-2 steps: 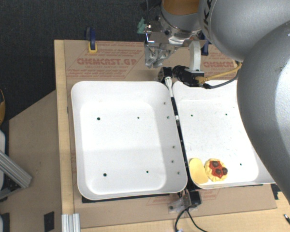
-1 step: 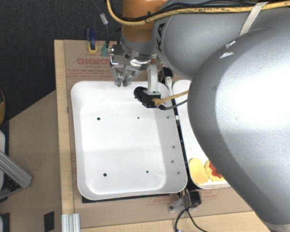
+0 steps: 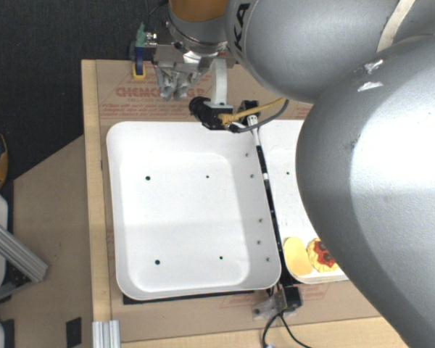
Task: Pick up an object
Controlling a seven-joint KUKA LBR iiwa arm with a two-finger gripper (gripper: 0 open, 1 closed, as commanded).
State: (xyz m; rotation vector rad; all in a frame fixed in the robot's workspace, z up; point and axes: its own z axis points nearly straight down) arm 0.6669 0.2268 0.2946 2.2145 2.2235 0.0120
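Gripper [image 3: 175,85] sits above the far edge of the left bin [image 3: 119,194], over the cardboard board [image 3: 98,122] past the rim. Can't tell its state; the tips blur against the board print. Nothing visible between them.

Left bin floor is bare white with a few small dark dots, so open room right across to the rims. Its right rim touches the right bin [image 3: 286,151], with a black cable [image 3: 264,183] running along the seam.

My arm [image 3: 362,158] covers most of the right bin. Task objects visible: a pale yellow piece [image 3: 296,254] and a red-and-white piece [image 3: 321,254], side by side and touching, at that bin's near edge, close to the seam. Both partly under my arm, so long axis and pointing direction are unreadable.

Well apart from my gripper, diagonally across the bench.
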